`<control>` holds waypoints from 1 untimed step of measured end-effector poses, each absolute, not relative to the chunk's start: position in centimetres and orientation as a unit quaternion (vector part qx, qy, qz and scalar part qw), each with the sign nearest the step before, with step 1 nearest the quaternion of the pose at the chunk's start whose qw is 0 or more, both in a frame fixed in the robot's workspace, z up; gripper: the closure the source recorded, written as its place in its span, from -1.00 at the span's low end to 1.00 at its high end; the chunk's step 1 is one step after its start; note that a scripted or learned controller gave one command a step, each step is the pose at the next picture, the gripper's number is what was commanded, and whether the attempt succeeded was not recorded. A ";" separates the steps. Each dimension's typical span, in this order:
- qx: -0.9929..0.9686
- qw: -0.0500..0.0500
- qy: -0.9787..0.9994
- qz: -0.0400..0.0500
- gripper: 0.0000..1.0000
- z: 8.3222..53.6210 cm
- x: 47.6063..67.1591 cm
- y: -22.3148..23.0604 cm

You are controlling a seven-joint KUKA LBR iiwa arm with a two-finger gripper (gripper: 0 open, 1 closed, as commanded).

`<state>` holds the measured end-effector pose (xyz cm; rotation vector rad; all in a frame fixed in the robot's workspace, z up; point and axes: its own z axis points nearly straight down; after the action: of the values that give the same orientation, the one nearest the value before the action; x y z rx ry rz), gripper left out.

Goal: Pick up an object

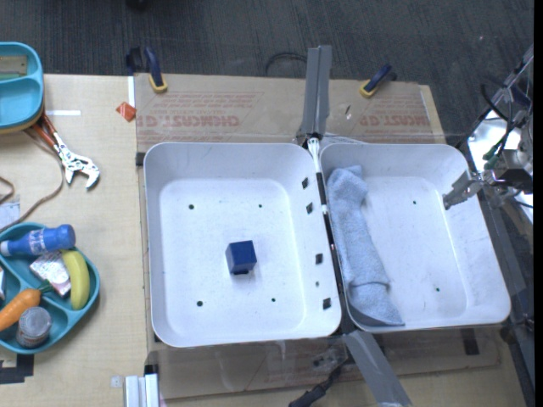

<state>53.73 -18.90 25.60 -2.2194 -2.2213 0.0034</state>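
A round blue tray sits at the left edge of the wooden bench, and everything else is placed from it. Inside the tray lie a yellow banana, an orange carrot, a blue and white bottle on its side, and a small grey can. Above the tray, a silver wrench rests on the bench. Farther above, at the left edge, stands a light blue container. Up and right of the tray, a small orange piece lies near a yellow clamp.
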 end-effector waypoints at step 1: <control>-0.805 -0.001 -0.593 0.001 -1.00 32.2 52.9 -19.5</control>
<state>52.87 -19.52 32.18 -2.5305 -1.8640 0.0031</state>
